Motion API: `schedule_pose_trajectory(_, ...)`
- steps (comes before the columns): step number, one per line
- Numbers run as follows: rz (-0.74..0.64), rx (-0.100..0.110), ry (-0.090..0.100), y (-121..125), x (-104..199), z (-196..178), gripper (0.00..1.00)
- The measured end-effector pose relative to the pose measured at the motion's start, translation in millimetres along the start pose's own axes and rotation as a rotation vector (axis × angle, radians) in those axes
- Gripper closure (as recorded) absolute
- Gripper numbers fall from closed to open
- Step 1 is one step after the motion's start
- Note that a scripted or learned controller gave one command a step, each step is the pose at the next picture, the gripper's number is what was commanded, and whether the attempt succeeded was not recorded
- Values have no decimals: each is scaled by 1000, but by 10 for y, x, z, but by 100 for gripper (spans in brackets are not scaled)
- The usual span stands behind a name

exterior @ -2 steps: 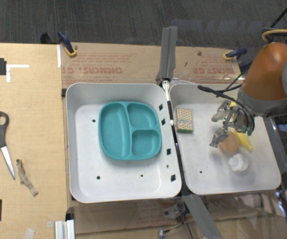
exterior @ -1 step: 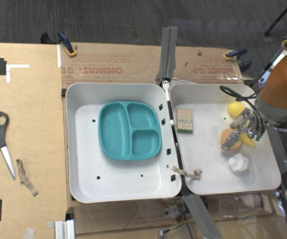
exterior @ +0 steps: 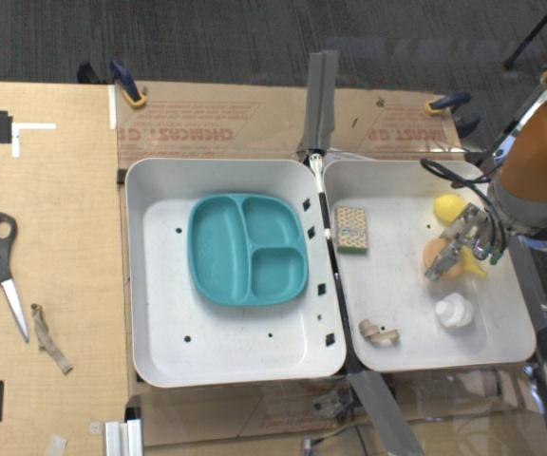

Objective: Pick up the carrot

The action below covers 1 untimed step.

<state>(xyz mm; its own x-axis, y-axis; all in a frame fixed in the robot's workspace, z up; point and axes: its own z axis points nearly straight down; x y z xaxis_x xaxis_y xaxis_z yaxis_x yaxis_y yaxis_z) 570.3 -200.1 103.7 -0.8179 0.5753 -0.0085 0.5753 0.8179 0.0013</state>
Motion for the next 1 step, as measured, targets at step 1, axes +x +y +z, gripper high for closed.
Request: schedule_pose_trajectory(1, 254, 2, 4, 291, 134, -443, 100)
